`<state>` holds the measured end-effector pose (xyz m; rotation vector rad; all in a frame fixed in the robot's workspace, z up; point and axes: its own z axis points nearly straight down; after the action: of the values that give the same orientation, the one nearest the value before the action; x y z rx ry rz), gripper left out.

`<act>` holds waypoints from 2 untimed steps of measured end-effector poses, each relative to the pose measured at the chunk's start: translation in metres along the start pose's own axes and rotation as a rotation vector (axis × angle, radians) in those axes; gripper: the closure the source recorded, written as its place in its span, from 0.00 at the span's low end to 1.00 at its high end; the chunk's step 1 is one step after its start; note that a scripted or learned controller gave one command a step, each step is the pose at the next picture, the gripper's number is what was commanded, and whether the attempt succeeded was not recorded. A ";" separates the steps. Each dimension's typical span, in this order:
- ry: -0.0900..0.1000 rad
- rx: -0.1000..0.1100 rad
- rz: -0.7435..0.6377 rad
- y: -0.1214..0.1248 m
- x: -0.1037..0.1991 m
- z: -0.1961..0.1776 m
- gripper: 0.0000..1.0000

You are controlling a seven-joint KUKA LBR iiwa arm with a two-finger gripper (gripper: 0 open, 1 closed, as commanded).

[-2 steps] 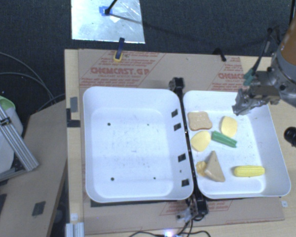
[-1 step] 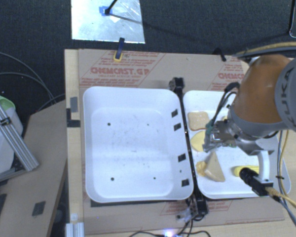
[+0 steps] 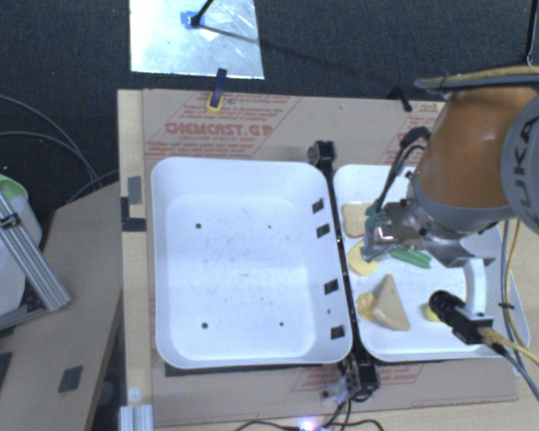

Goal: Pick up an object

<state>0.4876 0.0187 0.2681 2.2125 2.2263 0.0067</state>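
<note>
1. The grey-and-orange arm (image 3: 472,155) reaches over the right bin (image 3: 359,182). Its jaws are low near the bin's left wall, and I cannot tell whether they are apart or together.
2. Close by them lie a tan square piece (image 3: 353,215), a yellow disc (image 3: 359,265) and a green piece (image 3: 413,258).
3. A tan wedge (image 3: 392,305) lies nearer the front wall.

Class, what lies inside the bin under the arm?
Inside the bin lie a tan wedge, a green piece, a yellow disc and a tan square. The arm covers its far right part.
</note>
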 end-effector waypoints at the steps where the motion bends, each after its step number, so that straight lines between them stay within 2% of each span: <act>1: 0.003 -0.010 -0.003 0.001 0.037 -0.116 1.00; 2: -0.003 0.004 0.009 0.064 -0.003 -0.066 1.00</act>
<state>0.5508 0.0165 0.3348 2.2225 2.2172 -0.0013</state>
